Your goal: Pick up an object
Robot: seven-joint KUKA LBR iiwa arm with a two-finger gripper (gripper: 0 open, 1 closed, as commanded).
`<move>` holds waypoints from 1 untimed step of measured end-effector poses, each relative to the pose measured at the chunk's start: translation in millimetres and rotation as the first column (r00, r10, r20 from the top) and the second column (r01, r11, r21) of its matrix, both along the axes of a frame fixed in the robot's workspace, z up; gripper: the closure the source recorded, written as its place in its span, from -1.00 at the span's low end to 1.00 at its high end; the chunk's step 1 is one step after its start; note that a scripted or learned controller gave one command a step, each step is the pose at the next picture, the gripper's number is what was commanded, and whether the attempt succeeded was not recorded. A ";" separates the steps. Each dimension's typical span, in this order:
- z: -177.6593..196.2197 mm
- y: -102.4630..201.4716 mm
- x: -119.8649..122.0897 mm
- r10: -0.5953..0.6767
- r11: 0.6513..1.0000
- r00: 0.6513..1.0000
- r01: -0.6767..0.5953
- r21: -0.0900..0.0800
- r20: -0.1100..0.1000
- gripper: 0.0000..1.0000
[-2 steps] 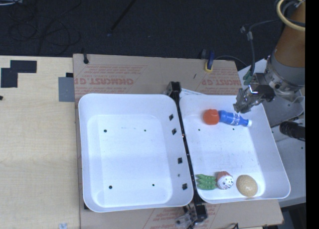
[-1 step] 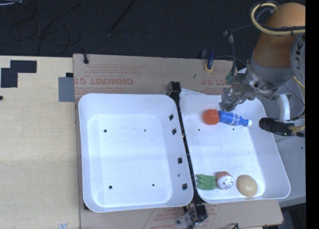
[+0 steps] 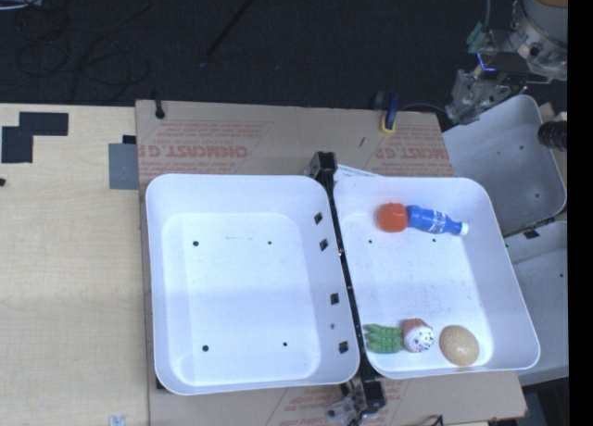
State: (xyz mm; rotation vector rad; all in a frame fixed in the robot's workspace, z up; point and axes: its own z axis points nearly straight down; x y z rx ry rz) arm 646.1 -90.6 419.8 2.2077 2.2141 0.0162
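- Objects to pick: the right-hand shallow white plastic bin [image 3: 519, 322] holds all candidates. An orange round piece [image 3: 392, 218] lies in its upper centre, touching or just beside a blue plastic bottle with a white cap [image 3: 435, 221] that lies on its side, cap toward the right of the frame.
- Along the lower edge of the same bin sit a green leafy toy [image 3: 382, 338], a white ball with red and dark markings [image 3: 418, 335] and a tan egg-shaped object [image 3: 459, 344], in a close row from left to right.
- The left-hand shallow white plastic bin [image 3: 157, 230] lies beside it, at centre frame.
- Risk, crowding: the three lower objects are touching or nearly so. A descent onto one would likely nudge its neighbours or pinch two at once.
- Risk, rolling: the ball, the egg shape and the bottle have rounded surfaces and may slip from closing fingers.
- Risk, wall proximity: the lower row lies near the bin rim, which may block one finger.
- Arm pose: the two-finger gripper [image 3: 482, 91] hangs at the upper right of the frame, above the bench and outside both bins, well apart from every object.
- Finger state: cannot be determined; the gripper is small and dark against the background. Nothing is visibly held.
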 end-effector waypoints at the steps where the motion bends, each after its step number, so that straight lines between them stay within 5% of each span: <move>1: -128.8 20.0 -3.6 0.000 1.000 1.000 0.000 0.005 -0.029 1.00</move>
